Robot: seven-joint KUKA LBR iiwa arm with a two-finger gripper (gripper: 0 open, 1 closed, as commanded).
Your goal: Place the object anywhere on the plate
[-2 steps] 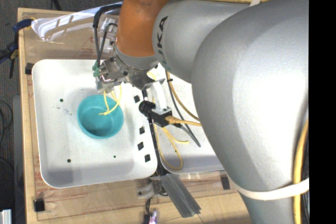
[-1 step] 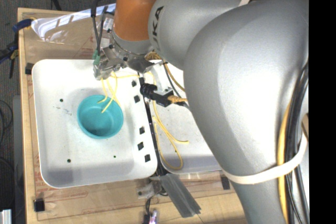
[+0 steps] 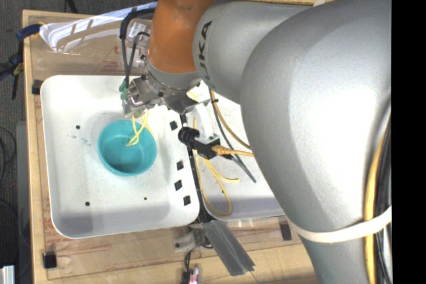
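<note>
A teal round plate (image 3: 126,149) with a raised rim sits in the left white bin (image 3: 73,203), a little left of the bin's middle. My gripper (image 3: 135,98) hangs just above the plate's far edge, under the orange band of the wrist. A thin yellow looped strand (image 3: 137,131) dangles from the gripper down onto the plate's inner surface. The wrist hides where the strand starts, so whether the gripper holds it is unclear.
The grey arm covers most of the right bin (image 3: 229,209). A divider with small black marks (image 3: 181,173) separates the two bins. Crumpled clear plastic (image 3: 86,30) lies on the wooden bench beyond the left bin.
</note>
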